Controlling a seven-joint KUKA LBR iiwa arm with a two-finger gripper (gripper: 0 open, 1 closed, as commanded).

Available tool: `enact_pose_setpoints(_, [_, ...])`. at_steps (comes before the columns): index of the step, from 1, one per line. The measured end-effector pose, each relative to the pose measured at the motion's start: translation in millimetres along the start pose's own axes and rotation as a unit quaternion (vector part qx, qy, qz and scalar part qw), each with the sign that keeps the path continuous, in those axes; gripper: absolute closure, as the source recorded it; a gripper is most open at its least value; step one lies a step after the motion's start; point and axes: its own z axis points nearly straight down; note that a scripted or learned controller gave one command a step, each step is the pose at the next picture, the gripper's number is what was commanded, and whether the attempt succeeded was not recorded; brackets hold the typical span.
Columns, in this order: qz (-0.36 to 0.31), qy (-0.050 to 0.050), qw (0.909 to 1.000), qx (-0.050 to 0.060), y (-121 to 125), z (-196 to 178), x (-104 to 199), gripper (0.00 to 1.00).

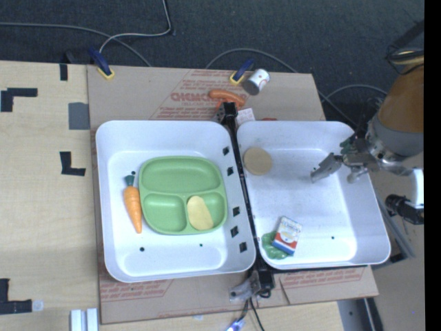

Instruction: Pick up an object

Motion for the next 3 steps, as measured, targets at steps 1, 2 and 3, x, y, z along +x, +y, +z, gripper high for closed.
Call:
enact_pose_setpoints(1, [-0.001,0.0,1.0,0.0,4.4,49.5,66.7,0.0])
enact_pose_setpoints(2, [-0.001,0.0,1.0,-0.002,52.1,110.1,79.0,0.0])
enact_pose_setpoints(3, [-0.001,-0.001,1.0,-0.002,102.3,110.7,87.4,0.0])
